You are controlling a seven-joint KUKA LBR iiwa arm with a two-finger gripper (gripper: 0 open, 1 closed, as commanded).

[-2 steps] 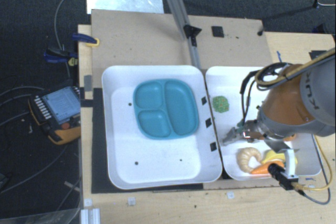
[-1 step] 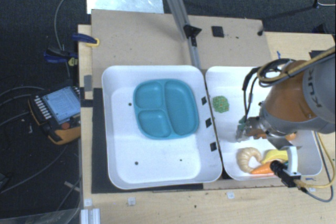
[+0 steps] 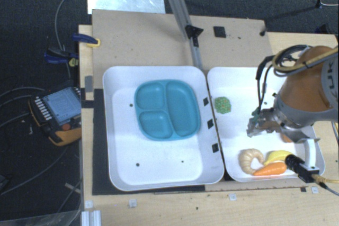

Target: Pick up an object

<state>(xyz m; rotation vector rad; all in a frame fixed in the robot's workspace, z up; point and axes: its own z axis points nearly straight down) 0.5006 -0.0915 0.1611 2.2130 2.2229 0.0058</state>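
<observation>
In the right bin [image 3: 233,82] lie a green broccoli-like piece [image 3: 222,105] near the left wall, and at the front a tan curled piece [image 3: 250,159], a yellow banana [image 3: 279,156] and an orange carrot [image 3: 270,169] bunched together. My gripper [image 3: 259,127] hangs over the right bin's middle, above and just behind the front cluster, to the right of the green piece. The grey and orange wrist covers the bin's right side. Nothing shows between the fingers.
The left bin [image 3: 122,166] holds a blue three-compartment plate [image 3: 167,109]. A metal pole [image 3: 177,0] slants across the back of the bench. Cables and a small device [image 3: 57,114] lie on the floor at the left.
</observation>
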